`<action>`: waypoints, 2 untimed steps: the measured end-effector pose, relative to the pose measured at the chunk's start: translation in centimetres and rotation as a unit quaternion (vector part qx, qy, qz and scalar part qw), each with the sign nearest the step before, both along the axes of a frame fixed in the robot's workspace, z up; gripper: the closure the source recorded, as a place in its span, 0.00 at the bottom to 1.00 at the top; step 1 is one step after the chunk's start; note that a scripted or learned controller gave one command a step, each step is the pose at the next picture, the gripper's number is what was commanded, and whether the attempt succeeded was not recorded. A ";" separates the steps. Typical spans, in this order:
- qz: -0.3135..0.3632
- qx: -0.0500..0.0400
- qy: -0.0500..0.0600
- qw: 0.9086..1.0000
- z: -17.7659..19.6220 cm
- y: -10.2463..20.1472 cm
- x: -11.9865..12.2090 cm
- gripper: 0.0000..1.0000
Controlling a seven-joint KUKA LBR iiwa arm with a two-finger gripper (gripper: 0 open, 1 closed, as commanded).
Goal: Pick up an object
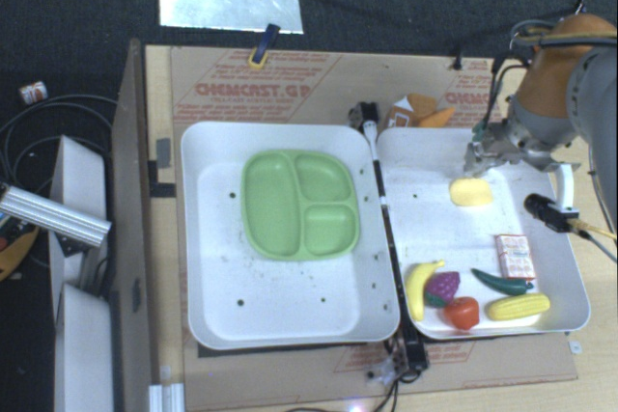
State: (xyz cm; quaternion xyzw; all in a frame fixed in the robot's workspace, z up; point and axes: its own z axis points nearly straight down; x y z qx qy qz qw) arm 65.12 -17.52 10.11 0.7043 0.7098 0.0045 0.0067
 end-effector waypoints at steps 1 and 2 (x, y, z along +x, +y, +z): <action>0.000 0.000 0.001 1.000 -0.1 0.0 0.0 0.00; -0.004 0.001 0.007 1.000 0.0 -3.3 -1.8 0.00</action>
